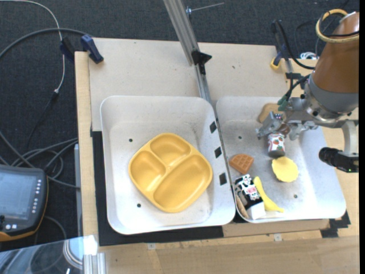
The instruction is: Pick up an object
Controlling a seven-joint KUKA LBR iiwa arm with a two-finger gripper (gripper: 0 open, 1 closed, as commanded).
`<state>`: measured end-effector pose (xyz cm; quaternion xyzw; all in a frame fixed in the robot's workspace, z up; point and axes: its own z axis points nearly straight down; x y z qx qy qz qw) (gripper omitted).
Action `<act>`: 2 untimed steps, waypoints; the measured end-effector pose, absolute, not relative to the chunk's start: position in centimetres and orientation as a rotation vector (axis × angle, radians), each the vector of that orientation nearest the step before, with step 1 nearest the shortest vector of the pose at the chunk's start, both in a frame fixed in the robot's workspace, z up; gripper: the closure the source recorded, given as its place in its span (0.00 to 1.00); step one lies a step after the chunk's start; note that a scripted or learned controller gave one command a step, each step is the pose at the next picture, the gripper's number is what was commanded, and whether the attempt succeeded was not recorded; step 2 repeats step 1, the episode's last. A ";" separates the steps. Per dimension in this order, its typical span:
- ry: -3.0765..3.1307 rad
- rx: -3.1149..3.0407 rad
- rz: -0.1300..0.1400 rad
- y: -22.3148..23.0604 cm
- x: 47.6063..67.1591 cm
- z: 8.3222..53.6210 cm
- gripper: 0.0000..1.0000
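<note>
Gripper low in right bin, over small can; can't tell how wide it's parted or whether can is gripped. Yellow disc just below can, waffle left. Risk: can tips, slips, knocks disc.

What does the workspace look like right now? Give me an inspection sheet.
Surface: bench bearing left bin and right bin.
Job's things: right bin holds waffle, yellow disc, banana, cow-print box, small can.
Clutter: yellow divided plate in left bin.
Grippers: gripper over the can; fingers unclear.
Cables: black and white cables on floor, left.
Surroundings: pendant screen, metal pole.
</note>
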<state>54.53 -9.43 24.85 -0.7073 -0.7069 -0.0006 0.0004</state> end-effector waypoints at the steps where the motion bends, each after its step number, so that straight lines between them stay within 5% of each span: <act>1: -2.232 -2.226 -0.010 -13.1 61.5 44.6 0.00; 2: -2.232 -2.226 -0.010 -13.1 61.5 44.6 0.00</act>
